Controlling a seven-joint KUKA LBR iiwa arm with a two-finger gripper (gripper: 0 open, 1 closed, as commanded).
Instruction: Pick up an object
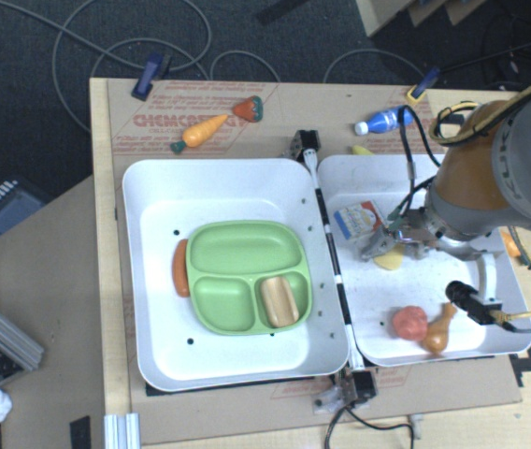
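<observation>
My gripper (378, 243) sits low in the right bin (490, 344), fingers apart, nothing held. Nearest object, 1 yellow piece (390, 261), lies just beside the tips; I'd centre over it before closing.

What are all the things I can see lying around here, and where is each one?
Bins: two, white, side by side; left bin, right bin.
Divided tray: one, green, in the left bin.
Bread-like toy: one, tan, in the tray's lower right compartment.
Sausage-like toy: one, orange-red, at the tray's left edge.
Packet: one, blue, white and red, in the right bin.
Yellow piece: one, by the gripper.
Pink lump: one, right bin's near side.
Drumstick toy: one, orange-brown, beside the pink lump.
Toy carrot: one, orange, behind the bins.
Small bottle: one, blue and white, behind the right bin.
Gripper: one, grey, over the right bin.
</observation>
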